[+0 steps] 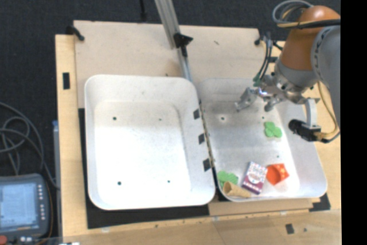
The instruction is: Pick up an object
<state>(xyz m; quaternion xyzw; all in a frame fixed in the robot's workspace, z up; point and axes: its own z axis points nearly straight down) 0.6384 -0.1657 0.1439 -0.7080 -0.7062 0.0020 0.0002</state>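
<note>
Arm in from the right, gripper (259,98) hanging over the upper part of the right bin (229,123), fingers spread, nothing between them. No grasp yet; looks like the approach/positioning stage.

Candidate objs all in the right bin: green piece (273,130) just below-right of the gripper, the nearest target. Along the bin's near edge sit 4 more: orange block (277,174), purple-white packet (254,177), tan cone (236,188), 2nd green piece (227,177). The packet is touching or nearly touching the orange block; cone and 2nd green piece are jammed against the bin's lower-left rim.

Best bet imo: go for the lone green piece, since it sits apart from the rest w/ bare floor around it, so fingers can straddle it cleanly. Center over it, drop straight, close only once low enough. It's small and flattish, so risk of fingers skating over it.

Near-edge cluster is harder: rim blocks 1 finger, neighbors may get bumped.

Left bin (143,140) beside it, divider clips (202,138) between the 2 bins. Metal mast (166,8) slants above; not in the gripper's way.
</note>
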